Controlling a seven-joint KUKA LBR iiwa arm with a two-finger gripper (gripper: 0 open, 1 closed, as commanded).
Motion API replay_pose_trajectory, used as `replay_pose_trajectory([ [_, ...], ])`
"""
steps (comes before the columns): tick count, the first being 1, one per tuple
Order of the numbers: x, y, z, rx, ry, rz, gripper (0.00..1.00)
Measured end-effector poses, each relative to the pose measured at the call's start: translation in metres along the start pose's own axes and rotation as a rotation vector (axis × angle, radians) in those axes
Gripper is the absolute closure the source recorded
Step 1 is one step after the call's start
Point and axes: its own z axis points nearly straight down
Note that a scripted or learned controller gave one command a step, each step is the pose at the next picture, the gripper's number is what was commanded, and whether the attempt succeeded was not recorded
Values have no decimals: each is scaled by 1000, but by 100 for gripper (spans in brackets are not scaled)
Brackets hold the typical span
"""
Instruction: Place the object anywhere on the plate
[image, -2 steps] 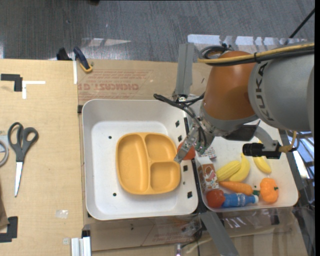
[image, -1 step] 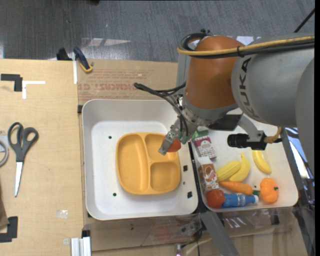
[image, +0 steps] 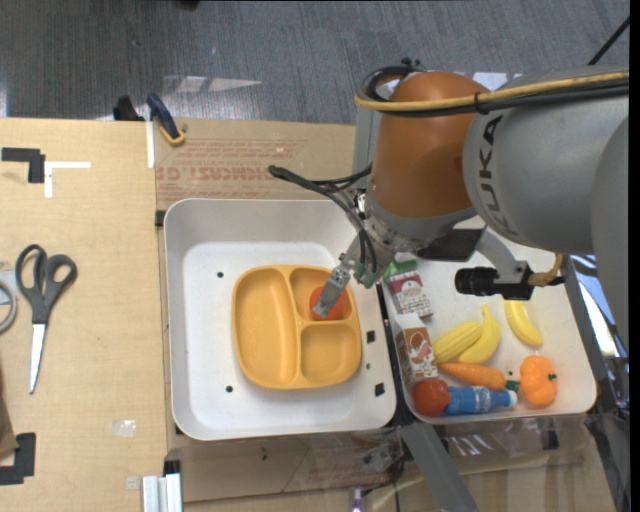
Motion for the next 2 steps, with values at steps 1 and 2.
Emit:
replay_pose_trajectory([
  [1, -1, 0, -9, 0, -2, -2, 100],
  [2, -1, 0, -9, 0, -2, -2, 0],
])
